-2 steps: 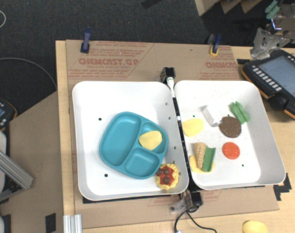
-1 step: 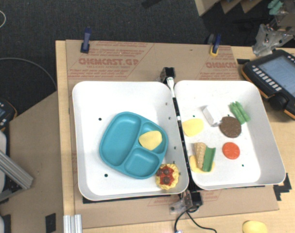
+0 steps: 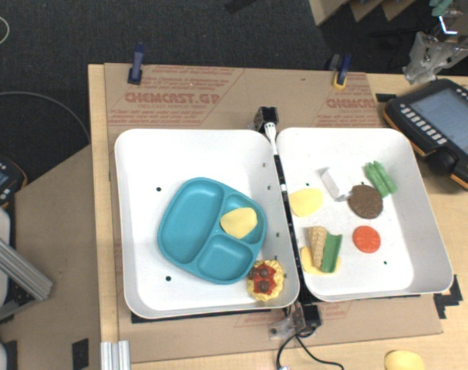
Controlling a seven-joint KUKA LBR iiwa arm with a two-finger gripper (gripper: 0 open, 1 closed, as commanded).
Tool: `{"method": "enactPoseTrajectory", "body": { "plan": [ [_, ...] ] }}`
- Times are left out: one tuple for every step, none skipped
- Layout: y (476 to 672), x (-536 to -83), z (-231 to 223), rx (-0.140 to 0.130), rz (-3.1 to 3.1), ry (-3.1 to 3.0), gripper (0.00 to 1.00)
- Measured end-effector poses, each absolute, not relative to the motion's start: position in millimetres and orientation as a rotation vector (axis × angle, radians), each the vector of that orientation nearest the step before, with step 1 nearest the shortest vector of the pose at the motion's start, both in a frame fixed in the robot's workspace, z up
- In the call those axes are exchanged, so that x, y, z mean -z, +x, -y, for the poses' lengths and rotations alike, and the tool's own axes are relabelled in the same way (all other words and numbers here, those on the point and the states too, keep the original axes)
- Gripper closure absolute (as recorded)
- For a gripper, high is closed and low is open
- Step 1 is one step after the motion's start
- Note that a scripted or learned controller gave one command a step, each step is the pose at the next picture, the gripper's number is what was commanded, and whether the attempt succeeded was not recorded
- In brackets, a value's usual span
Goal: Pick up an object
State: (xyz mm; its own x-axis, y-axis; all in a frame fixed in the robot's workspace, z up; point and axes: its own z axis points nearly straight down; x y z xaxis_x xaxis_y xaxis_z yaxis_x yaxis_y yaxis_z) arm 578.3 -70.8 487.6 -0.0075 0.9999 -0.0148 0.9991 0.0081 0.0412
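Fingers [image 3: 432, 52] top rt, blurry, partly cut off, away from bins [image 3: 415, 160].

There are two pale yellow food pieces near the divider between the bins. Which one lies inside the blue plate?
The yellow piece in the left bin lies in a compartment of the blue plate. The other yellow piece lies on the right bin's floor.

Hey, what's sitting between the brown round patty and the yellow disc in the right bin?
In the camera view, a small grey-white block lies between the brown patty and the yellow disc, slightly above their line; otherwise bare white bin floor.
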Motion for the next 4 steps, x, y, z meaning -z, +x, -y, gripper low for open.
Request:
{"method": "enactPoseTrajectory", "body": {
  "plan": [
    [578.9, -498.4, 70.7, -0.032, -2.199, 2.181, 1.0],
    [579.5, -509.2, 70.6, -0.035, -2.197, 2.178, 1.0],
    [580.1, -519.9, 70.5, -0.038, -2.194, 2.174, 1.0],
    [580.7, -530.9, 70.4, -0.041, -2.191, 2.171, 1.0]
  ]
}}
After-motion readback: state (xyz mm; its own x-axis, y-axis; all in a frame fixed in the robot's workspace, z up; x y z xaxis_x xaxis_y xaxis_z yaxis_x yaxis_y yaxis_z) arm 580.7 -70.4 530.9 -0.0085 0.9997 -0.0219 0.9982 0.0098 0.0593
